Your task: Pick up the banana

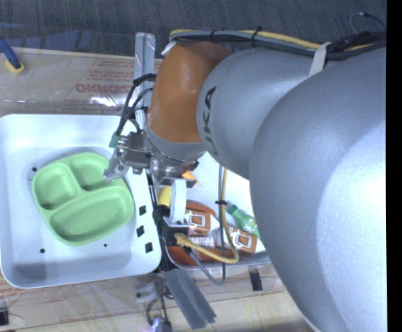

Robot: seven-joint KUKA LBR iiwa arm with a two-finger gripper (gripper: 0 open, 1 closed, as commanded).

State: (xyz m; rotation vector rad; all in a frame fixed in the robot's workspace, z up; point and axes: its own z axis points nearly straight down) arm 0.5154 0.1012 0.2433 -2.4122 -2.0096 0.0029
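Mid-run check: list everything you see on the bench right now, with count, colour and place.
Divided plate: one, light green, in the left bin.
Left bin: one, white, on the camera view's left.
Right bin: one, white, mostly hidden under the arm.
Banana: one, yellow, small patch showing in the right bin, beside the divider.
Packaged items: several, orange-brown and white, right bin; exact count unclear.
Green item: one, right bin, partly hidden.
Arm: one, grey with orange band, over the right bin.
Gripper: one, at the plate's right edge.
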